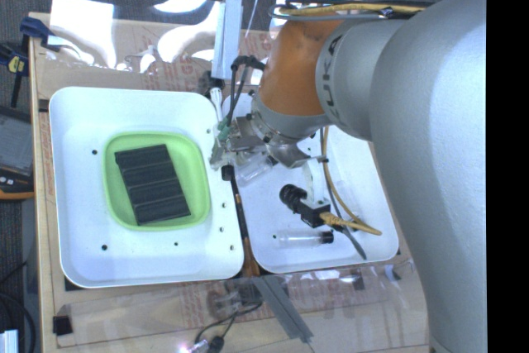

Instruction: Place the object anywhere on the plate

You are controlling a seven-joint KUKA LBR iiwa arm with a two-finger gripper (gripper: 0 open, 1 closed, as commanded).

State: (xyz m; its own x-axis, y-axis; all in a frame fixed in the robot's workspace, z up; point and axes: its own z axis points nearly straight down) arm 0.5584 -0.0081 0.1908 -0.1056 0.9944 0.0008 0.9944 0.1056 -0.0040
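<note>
Over bins' shared rim: gripper (234, 146), grip state can't tell. Block (152, 183) already on plate (197, 169). Risk: arm clips rim, jolts plate.

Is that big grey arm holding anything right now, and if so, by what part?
It cannot be told. The gripper sits low over the seam between the two white bins, its tip too cluttered to read. The dark ridged rectangular block already lies on the green square plate.
</note>
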